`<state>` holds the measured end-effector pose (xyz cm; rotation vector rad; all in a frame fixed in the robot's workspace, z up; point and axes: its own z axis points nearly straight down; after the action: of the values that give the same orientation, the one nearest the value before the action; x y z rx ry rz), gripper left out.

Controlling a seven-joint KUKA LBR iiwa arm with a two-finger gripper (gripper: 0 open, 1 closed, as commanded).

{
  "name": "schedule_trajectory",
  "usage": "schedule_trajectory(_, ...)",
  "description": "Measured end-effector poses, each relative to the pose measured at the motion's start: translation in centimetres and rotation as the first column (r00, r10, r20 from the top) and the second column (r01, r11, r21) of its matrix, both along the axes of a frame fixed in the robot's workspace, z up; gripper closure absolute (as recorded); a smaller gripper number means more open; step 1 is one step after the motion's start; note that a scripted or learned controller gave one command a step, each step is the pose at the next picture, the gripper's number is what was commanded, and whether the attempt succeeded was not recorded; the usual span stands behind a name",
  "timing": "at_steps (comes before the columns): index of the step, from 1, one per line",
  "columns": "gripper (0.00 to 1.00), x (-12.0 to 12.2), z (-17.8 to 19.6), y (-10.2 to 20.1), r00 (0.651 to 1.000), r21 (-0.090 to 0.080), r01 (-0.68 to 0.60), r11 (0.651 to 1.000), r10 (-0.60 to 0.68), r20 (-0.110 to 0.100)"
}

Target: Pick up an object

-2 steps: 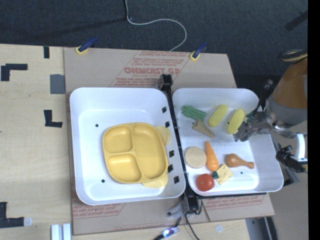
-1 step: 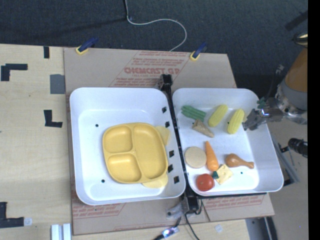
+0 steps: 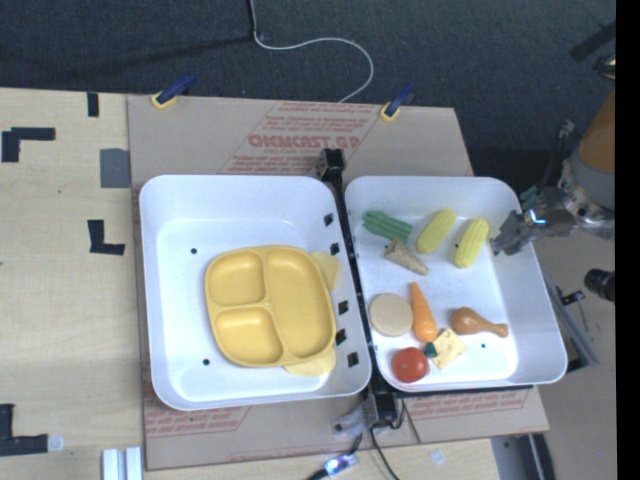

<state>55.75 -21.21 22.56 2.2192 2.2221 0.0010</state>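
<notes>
Toy foods are lying loose in the right bin (image 3: 530,298): 2 yellow corn cobs (image 3: 436,230) (image 3: 471,242) sitting side by side beside a green vegetable (image 3: 387,225), an orange carrot (image 3: 423,312) touching a round bun (image 3: 391,315), a drumstick (image 3: 475,321), a tomato (image 3: 409,365).

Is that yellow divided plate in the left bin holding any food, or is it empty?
Empty. The yellow divided plate shows three bare compartments. All the toy food, like the carrot, lies in the right bin.

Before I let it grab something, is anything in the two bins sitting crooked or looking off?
One thing: the yellow divided tray in the left bin lies skewed to the bin's walls, on a pale yellow piece that pokes out underneath. The toy foods look loose but ordinary.
</notes>
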Motion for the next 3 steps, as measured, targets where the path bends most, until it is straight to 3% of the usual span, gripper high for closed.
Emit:
schedule_trajectory(1,1.0,0.6,-1.1,5.3,1.0,0.002,-0.005,1.0,0.005,-0.003)
schedule_trajectory(3,1.0,2.1,0.6,15.3,1.0,0.002,-0.005,1.0,0.005,-0.003)
